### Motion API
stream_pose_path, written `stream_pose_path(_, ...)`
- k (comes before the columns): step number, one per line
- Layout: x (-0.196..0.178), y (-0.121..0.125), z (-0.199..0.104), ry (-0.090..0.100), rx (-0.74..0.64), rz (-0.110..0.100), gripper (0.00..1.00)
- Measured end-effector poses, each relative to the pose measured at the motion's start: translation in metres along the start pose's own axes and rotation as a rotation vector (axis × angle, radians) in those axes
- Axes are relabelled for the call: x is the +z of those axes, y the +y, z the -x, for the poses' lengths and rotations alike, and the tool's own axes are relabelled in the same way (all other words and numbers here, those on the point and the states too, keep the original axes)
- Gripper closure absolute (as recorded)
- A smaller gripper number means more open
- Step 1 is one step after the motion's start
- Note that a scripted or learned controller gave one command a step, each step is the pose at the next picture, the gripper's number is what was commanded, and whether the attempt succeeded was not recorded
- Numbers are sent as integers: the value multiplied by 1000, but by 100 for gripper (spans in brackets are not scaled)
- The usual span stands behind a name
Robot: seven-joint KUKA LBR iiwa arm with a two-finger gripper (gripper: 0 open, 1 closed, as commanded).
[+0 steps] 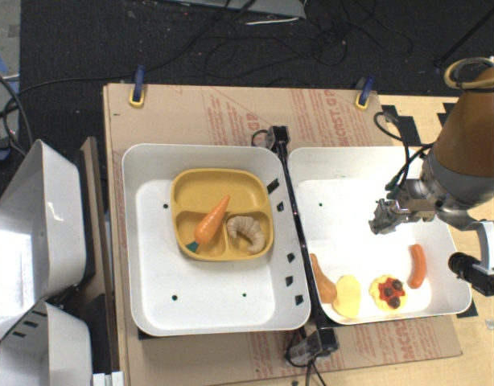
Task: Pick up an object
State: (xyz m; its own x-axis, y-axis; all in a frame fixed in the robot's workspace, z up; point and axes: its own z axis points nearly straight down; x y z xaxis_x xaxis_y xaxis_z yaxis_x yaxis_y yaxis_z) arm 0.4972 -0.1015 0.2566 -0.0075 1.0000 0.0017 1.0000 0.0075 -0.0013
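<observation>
My gripper [384,218] hangs over the middle of the right bin [343,167], with nothing visible between its fingers. Below it near the bin's front lie a red sausage [417,265], a small pizza-like toy with red toppings [389,291], a pale yellow piece [348,295] and an orange drumstick-shaped piece [321,277] by the left wall. In the left bin [150,167] a yellow divided plate [187,185] holds an orange carrot [212,219] and a pale shrimp [247,232].
The arm's grey and orange body [472,151] covers the right bin's far right corner. A black divider with clips [286,207] runs between the bins. White containers [38,223] stand off the bench at left. Cables [231,30] cross the dark floor behind.
</observation>
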Motion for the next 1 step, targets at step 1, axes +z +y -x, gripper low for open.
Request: stream_pose_path(1,15,2,-48,0,0,0,100)
